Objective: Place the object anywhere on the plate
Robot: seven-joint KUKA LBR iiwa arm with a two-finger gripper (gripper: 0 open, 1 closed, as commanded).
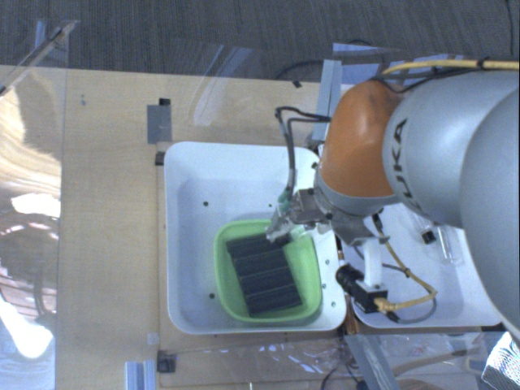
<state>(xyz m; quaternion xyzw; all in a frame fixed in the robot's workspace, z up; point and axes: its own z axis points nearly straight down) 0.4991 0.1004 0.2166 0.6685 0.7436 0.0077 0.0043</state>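
Hand [280,222] hovers at green plate's [307,260] upper rim, touching dark object [262,275] lying on it; grip state unclear.

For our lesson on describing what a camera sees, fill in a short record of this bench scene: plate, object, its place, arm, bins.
plate: green plate, squarish, in the left white bin
object: dark ribbed block
place of object: lying flat on the plate
arm: grey with an orange band, reaching in from the right
gripper: above the plate's upper edge, by the block's top end
second bin: right white bin, partly under the arm
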